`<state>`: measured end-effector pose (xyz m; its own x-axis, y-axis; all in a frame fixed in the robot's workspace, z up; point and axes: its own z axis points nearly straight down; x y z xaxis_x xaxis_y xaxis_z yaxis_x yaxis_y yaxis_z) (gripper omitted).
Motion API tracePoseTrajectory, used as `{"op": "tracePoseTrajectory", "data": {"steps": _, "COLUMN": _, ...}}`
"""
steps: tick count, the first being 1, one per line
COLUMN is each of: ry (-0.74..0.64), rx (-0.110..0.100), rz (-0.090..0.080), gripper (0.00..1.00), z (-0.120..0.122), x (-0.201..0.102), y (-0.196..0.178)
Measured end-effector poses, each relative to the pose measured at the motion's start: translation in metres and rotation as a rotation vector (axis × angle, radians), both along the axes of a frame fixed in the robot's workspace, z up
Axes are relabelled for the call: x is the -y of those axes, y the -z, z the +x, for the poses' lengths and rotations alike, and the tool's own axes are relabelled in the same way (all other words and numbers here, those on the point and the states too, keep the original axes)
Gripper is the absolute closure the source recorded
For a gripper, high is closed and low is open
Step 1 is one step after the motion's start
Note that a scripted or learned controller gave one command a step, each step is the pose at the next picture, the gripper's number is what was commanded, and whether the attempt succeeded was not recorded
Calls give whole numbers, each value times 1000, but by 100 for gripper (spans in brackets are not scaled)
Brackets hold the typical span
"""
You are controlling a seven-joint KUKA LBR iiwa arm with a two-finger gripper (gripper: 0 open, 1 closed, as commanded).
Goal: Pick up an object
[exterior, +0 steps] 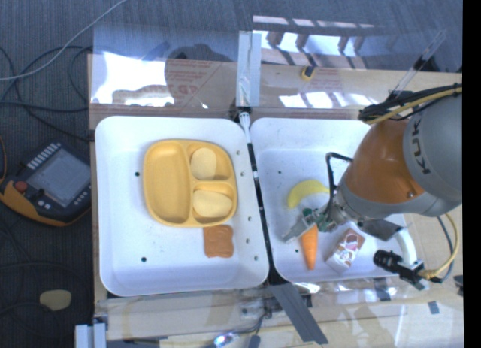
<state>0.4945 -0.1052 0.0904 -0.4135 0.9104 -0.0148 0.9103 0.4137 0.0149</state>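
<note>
In the right bin lie a yellow banana, an orange carrot and a small red-and-white carton. My gripper hangs low over this bin, just below the banana and right at the carrot's green top end. The carton sits just to its right. The orange-banded wrist covers the bin's right part. Nothing can be seen held in the gripper.
The left bin holds a yellow divided tray with two pale round foods, and a brown toast-like piece below it. A rim separates the two bins. A teach pendant lies on the floor at far left.
</note>
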Motion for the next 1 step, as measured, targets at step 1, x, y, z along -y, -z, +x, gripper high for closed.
{"op": "tracePoseTrajectory", "data": {"steps": 1, "ry": -3, "rx": -6, "rz": 8, "gripper": 100, "z": 1, "x": -3, "y": -7}}
